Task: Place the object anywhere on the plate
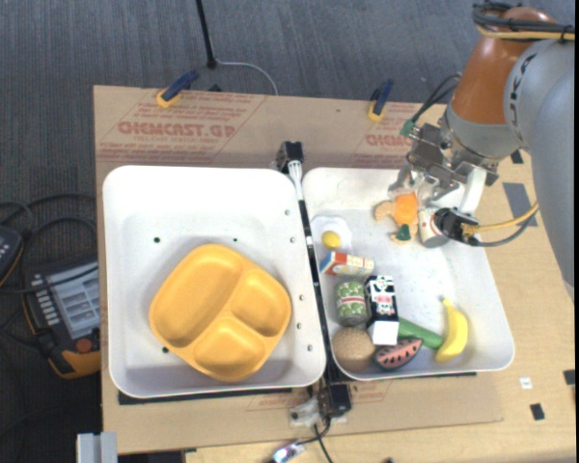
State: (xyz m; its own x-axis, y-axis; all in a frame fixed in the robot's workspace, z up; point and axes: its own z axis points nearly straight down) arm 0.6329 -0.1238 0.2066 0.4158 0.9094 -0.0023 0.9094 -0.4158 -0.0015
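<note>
A yellow plate [222, 309] with three compartments lies in the left white bin [125, 196], tilted toward its front. A small orange toy food piece [404, 207] with a cream end is at the back of the right bin [484, 287]. My gripper [417, 193] reaches in from the right and sits directly over this orange piece, touching or nearly touching its top. The wrist hides the contact, so a hold on it cannot be judged. The plate has nothing on it.
Several toy foods crowd the right bin's left and front: a yellow-white piece [332, 231], a red-white pack [347, 263], a green can [351, 300], a black-white carton [382, 297], a brown ball [351, 345], a watermelon slice [398, 355], a banana [453, 330]. A divider rail [307, 249] runs between the bins.
</note>
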